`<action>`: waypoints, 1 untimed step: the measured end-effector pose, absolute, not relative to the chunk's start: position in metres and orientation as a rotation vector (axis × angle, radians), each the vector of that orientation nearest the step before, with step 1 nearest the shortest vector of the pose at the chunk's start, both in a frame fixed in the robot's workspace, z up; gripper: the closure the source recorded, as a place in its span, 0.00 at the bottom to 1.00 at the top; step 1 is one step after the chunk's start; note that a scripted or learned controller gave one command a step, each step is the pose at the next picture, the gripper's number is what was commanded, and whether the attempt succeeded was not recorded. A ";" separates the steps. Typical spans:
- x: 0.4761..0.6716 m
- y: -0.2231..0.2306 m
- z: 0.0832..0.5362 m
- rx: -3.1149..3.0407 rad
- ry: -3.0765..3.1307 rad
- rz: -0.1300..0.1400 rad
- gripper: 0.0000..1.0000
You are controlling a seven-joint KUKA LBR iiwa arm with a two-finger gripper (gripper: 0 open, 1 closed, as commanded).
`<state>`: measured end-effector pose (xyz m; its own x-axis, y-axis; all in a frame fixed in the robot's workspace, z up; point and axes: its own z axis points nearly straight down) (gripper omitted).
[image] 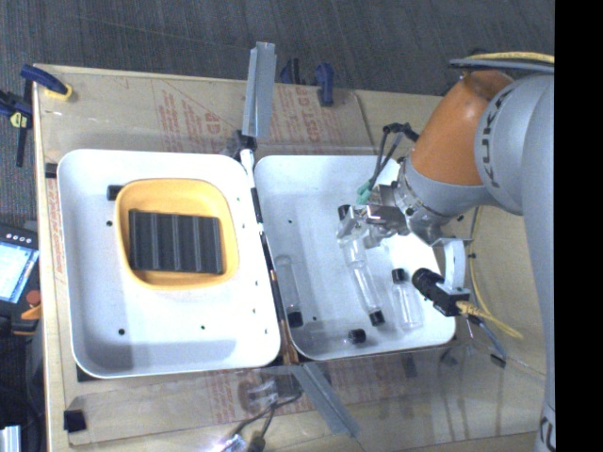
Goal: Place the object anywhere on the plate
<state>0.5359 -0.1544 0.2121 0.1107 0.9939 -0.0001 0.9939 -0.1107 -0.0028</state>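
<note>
A dark ridged block (pixel 176 241) lies flat in the middle of the yellow plate (pixel 175 192), which sits in the left bin (pixel 85 328). My gripper (pixel 391 311) hangs over the right bin (pixel 311 205), far to the right of the plate. Its two clear fingers (pixel 364 281) point toward the bin's front edge and stand apart, open, with nothing between them.
A clear tube-like piece (pixel 285 285) lies along the right bin's left wall, and small black bits (pixel 356 335) sit near its front edge. A divider strip (pixel 264 252) runs between the bins. Clamps (pixel 323 83) stand at the bench's back edge.
</note>
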 end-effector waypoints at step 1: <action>0.575 -0.086 0.210 -2.056 -2.373 0.001 1.00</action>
<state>0.5753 -0.0862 0.2097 -0.1424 0.9898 0.0004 0.9898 0.1424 -0.0013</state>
